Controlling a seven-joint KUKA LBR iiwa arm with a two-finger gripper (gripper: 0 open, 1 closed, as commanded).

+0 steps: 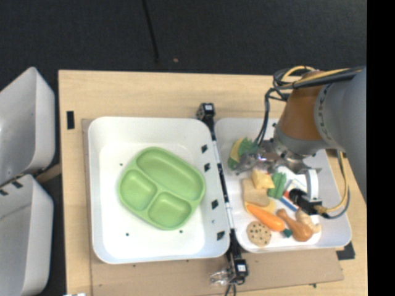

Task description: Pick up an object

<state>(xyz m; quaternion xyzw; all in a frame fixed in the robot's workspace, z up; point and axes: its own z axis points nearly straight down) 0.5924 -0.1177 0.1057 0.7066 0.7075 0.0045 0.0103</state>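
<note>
A green divided plate [162, 188] lies in the left bin [99, 165]. In the right bin [336, 230] toys crowd together: a cookie [258, 233], an orange carrot [266, 216] lying slantwise, cheese [261, 180]. The gripper [262, 158] hangs over them; I cannot tell its state.
</note>
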